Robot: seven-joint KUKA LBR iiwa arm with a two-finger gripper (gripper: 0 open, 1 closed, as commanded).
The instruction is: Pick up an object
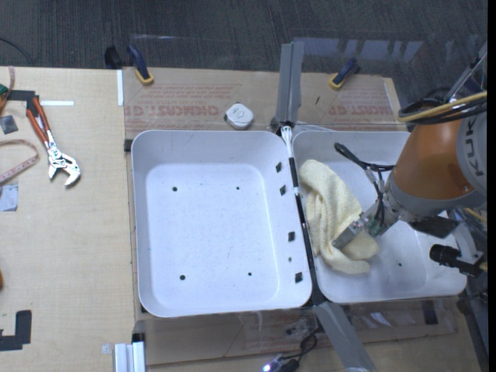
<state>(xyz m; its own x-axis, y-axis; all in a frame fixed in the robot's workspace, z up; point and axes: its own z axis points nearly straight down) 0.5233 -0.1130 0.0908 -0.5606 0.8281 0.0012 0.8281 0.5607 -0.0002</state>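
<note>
A pale yellow cloth (332, 211) lies crumpled along the left side of the right bin (411, 273), running from the bin's far left corner toward its middle. My gripper (355, 235) is down at the cloth's near right end, its fingers touching the fabric. The grey wrist with its orange band (434, 161) slants in from the right above it.
The left bin (155, 231) stands beside the right one, sharing a middle wall with black clips. A wrench (54, 157) with orange handles lies on the bench at far left. A small white round object (239, 115) sits behind the bins. Clamps hold the cardboard at the back.
</note>
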